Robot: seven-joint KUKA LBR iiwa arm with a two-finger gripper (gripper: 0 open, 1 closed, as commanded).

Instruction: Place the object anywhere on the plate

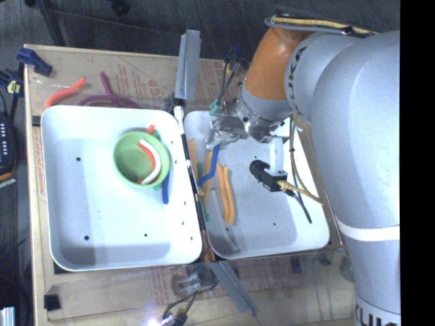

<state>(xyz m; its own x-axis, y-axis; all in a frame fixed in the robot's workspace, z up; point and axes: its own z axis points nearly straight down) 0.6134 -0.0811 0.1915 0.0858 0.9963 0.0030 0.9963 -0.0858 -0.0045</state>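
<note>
blue stick (212,167) lies in right bin (299,231), near its left wall, long axis running up-down, upper end just under pincer (219,132). pincer's state: cannot tell. green plate (141,159) sits in left bin (81,236), well left of pincer.

arm (353,148) hides right bin's (272,240) far right; claw (216,136) fingers too small.

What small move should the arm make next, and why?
Probably lower the gripper onto the blue stick just below it in the right bin. The green plate sits in the left bin, and nothing visible is between the gripper's fingers.
</note>
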